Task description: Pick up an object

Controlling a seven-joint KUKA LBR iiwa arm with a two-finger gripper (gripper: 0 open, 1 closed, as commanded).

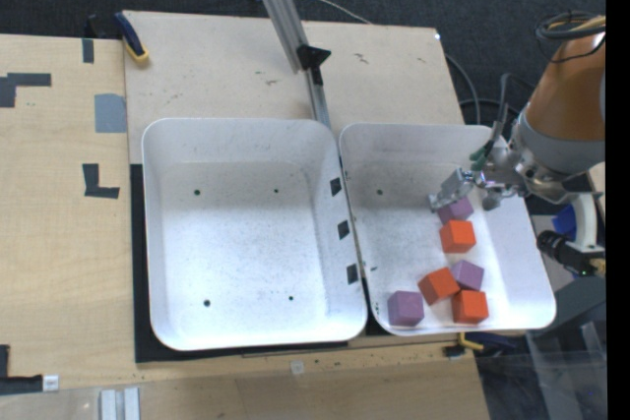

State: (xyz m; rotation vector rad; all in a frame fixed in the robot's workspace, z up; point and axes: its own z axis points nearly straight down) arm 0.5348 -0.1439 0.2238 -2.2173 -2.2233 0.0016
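The right bin (394, 162) holds several small blocks. A purple block (455, 210) lies highest, with an orange block (458, 236) touching it just below. Further down sit an orange block (438, 285), a purple block (469, 273), an orange block (471, 307) and a purple block (405, 308). My gripper (466, 195) hangs open over the upper purple block, which shows just under its left finger (445, 191). Nothing is held between the fingers.
The left bin (246, 231) stands beside the right one, sharing a middle wall. A slanted metal rail (281, 5) crosses the bench behind the bins. The grey and orange arm (571, 103) comes in over the right bin's right rim.
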